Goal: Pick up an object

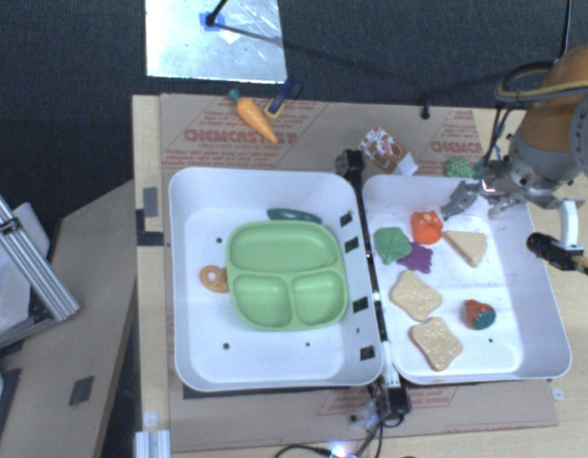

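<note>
Right bin [537, 337], near end: toast-shaped slice [435, 343]. Just beyond it, a second toast piece [415, 296] and, to its right, a red-and-teal strawberry-like item [479, 314].

Right bin, middle: purple piece [420, 259] touching a green leafy piece [391, 244]; orange-red block [426, 226] just behind them; pale wedge [467, 247] to the right.

Left bin [194, 256]: green three-compartment plate [284, 273] at centre; small orange ring [214, 279] just left of the plate; dark green item [294, 216] partly hidden behind the plate's far rim.

Claw [459, 201]: over the far part of the right bin, near the orange-red block and the wedge. Nothing seen between its fingers; whether they are spread or pressed together, cannot tell.

Bench [313, 127], beyond the bins: toy carrot [255, 118], small patterned packet [382, 149], green item [459, 167] at far right.
</note>
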### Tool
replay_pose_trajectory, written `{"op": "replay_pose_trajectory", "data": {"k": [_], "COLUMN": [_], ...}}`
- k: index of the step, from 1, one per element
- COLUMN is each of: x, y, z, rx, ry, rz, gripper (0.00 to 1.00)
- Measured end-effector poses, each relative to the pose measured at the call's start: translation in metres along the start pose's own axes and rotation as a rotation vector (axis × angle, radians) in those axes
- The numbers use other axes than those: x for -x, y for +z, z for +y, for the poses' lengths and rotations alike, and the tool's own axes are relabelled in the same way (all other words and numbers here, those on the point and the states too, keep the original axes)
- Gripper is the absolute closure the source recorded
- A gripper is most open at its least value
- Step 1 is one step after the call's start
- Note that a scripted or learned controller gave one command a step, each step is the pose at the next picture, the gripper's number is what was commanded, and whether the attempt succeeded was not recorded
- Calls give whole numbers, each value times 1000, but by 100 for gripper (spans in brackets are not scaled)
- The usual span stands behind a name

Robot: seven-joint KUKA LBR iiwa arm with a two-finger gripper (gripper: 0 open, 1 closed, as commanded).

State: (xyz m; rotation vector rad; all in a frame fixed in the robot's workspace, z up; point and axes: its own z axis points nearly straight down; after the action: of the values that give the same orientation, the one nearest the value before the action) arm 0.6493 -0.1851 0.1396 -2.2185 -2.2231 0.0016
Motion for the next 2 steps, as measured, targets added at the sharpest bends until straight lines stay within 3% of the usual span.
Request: {"op": "replay_pose_trajectory", "data": {"k": [1,2], "x": [0,-1], "y": [47,30], "z": [2,6], "rx": [5,18], "ry": [-2,-5], "rz": [1,0], "gripper": [0,100]}}
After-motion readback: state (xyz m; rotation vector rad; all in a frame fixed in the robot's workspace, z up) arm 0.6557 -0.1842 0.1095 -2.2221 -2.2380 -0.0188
